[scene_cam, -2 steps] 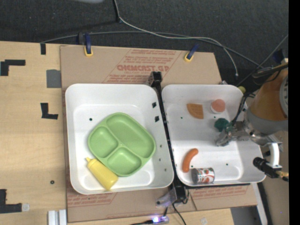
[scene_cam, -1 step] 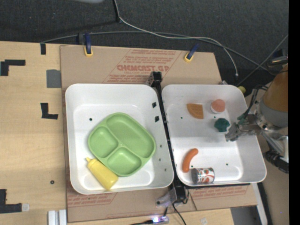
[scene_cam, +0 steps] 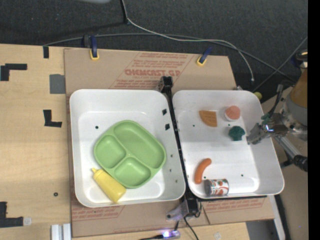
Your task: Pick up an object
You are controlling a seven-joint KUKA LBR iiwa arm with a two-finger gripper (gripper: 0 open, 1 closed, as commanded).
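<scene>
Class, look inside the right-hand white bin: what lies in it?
The right bin holds an orange wedge, a pink round piece, a dark green lump, a sausage and a small can. Nothing visibly covered.

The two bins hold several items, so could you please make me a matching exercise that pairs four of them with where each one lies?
Things:
1. green divided plate
2. yellow mustard bottle
3. sausage
4. can

Places:
A. right bin, lying by the near wall
B. left bin, near-left corner
C. left bin, middle
D. right bin, just above the can

Pairs: 1-C, 2-B, 3-D, 4-A
</scene>
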